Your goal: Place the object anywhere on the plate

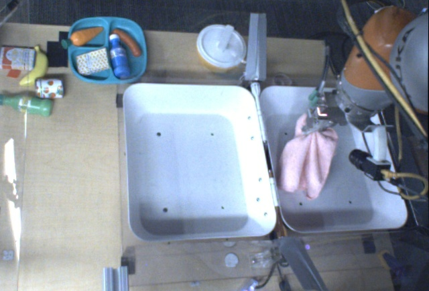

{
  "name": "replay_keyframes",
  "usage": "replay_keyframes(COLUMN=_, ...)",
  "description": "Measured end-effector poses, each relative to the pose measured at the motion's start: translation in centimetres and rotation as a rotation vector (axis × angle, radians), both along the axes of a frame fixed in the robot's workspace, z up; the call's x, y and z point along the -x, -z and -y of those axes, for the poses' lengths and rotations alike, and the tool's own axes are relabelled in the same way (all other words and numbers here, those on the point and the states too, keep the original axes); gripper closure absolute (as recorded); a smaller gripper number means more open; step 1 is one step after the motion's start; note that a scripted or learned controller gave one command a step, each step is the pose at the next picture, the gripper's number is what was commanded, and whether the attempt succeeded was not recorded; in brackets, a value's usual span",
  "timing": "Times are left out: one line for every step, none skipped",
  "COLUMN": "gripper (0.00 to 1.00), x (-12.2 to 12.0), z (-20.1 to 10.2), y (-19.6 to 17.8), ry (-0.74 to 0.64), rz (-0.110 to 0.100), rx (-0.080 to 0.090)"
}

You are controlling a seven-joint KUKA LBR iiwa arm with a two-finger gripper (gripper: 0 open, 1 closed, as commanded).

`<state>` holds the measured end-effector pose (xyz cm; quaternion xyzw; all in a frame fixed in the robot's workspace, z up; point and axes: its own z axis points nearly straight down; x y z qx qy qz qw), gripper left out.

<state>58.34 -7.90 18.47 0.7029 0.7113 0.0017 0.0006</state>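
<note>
Right, my end effector [320, 110] pinches the top of the soft pink cloth [308, 160], which dangles over the right shallow white bin [348, 212]; no labels I can read.

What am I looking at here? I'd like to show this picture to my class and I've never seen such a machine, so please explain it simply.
The picture comes from one camera fixed above a bench, looking down at a slant. The grey and orange machine on the right is a robot arm. Its tip carries a two-finger gripper, a simple mechanical hand. A pink cloth hangs from those fingers, pinched at its top, over the right white bin. Beside it stands the left white bin. Behind the bins sit a blue divided plate with toy food in it and a yellow cup with a white lid. At the far left edge lie more small toy groceries, among them a banana and a green bottle.
</note>
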Motion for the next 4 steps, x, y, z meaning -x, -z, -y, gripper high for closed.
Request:
replay_keyframes(gripper=1.0, x=-0.1, z=-0.2, y=-4.0, ry=-0.007, rz=0.0, rx=0.002)
replay_keyframes(gripper=1.0, x=0.1, z=-5.6, y=-4.9, ry=-0.412, rz=-0.001, rx=0.002)
replay_keyframes(gripper=1.0, x=0.7, z=-11.2, y=-5.3, ry=-0.814, rz=0.0, rx=0.003)
replay_keyframes(gripper=1.0, x=-0.2, z=-16.4, y=-5.9, ry=-1.216, rz=0.006, rx=0.006)
